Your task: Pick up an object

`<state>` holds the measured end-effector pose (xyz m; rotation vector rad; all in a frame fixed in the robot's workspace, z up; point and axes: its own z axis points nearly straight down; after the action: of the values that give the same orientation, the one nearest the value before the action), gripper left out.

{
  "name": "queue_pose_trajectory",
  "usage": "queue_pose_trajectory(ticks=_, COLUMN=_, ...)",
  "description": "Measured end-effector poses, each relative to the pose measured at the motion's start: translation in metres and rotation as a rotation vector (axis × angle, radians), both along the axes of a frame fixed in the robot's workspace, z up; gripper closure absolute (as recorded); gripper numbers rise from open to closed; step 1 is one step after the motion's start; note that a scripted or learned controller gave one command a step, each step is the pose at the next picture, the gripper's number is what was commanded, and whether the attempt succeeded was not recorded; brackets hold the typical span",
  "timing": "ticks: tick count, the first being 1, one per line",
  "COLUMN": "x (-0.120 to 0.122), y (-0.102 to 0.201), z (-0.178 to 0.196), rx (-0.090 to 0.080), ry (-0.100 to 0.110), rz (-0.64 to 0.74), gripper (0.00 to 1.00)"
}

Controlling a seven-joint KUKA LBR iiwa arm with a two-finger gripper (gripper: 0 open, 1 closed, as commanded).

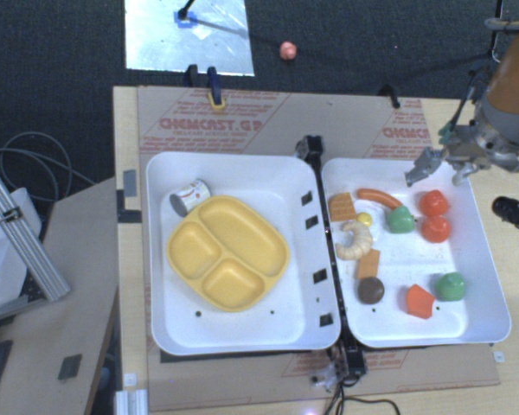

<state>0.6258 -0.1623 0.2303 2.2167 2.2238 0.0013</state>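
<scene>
Your tool [441, 169] hangs over the far right corner of the right bin [484, 318], its two fingers spread apart with nothing between them. One fingertip [417, 171] points down toward the bin's back rim; the other sits just beside the red ball [432, 202].

In the right bin you have the pickable objects, all lying loose on the bin floor. A second red ball [436, 228] touches the first from the near side. A green piece [400, 220] lies just left of the two, with an orange-red sausage [378, 197] touching its upper left. An orange waffle block [342, 207] sits near the divider, a small yellow piece [364, 220] beside it, and a pale curved pastry [355, 242] just below. A tan block [368, 263] touches a dark brown ball [370, 290] on its near side. An orange-red chunk [419, 301] and a second green piece [451, 286] lie toward the near right corner, close together.

In the left bin [164, 318] you have a yellow divided tray [227, 251] and, at its far left edge, a small tipped can [189, 197].

Both bins rest on the table [268, 115]. Behind it, a pink ball [288, 51] lies on the dark floor.
</scene>
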Motion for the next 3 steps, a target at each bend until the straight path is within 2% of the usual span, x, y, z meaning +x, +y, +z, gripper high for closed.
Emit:
queue_pose_trajectory(ticks=1, x=-0.011, y=-0.035, z=-0.152, rx=0.0, ry=0.003, rz=-0.005, gripper=0.0)
queue_pose_trajectory(ticks=2, x=-0.007, y=-0.034, z=-0.134, rx=-0.001, ry=-0.004, rz=-0.001, gripper=1.0)
queue_pose_trajectory(ticks=3, x=0.006, y=0.049, z=-0.141, rx=-0.008, ry=-0.009, rz=0.006, gripper=1.0)
